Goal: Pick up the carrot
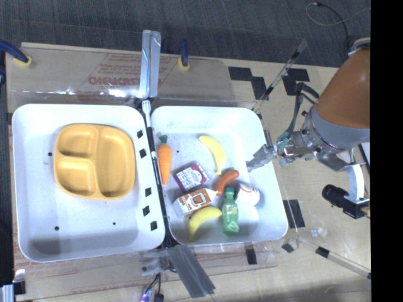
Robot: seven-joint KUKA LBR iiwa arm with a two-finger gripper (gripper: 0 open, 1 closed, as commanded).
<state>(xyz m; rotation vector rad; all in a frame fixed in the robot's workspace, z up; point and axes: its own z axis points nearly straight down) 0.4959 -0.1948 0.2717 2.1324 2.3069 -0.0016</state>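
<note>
The small orange toy carrot with a green top [164, 158] lies untouched at the left edge of the right-hand shallow white bin [189, 114], just beside the divider between the two bins, pointing its tip toward the near side. Nothing of the pick looks done yet. The grey two-finger gripper [259, 159] hovers over that bin's right rim, well apart from the carrot, with the other toys between them: a red and white carton [191, 176], a curved yellow banana [211, 150], a second yellow banana [203, 219] and a green bottle [230, 213]. Nothing is between the fingers (how wide they stand I cannot tell from this slant). The left bin [31, 231] carries a yellow sectioned plate [95, 160]. By my judgement the whole task remains: crossing the bin, descending over the carrot, closing and lifting.
</note>
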